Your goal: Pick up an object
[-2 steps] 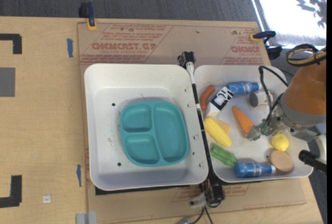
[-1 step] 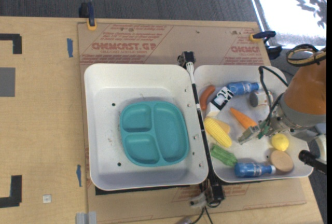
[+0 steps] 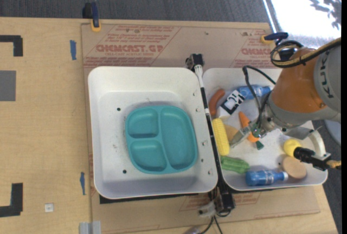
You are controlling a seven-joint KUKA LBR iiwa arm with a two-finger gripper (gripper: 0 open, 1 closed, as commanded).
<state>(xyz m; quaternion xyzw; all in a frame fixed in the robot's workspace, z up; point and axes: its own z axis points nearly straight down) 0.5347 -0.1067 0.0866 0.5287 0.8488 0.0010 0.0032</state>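
2 white bins are seen side by side on the bench. A teal plate (image 3: 161, 138) with 3 sections is laid flat in the left bin (image 3: 103, 119). The right bin (image 3: 271, 181) is crowded with toy food. The gripper (image 3: 250, 132) is lowered into the middle of it, right at a small orange carrot (image 3: 246, 123). Whether the fingers are open or closed cannot be told, and no hold on anything can be made out. A yellow corn cob (image 3: 220, 136) is laid at the bin's left wall, a green pod (image 3: 234, 164) below it, and a blue bottle (image 3: 265, 176) at the near edge.
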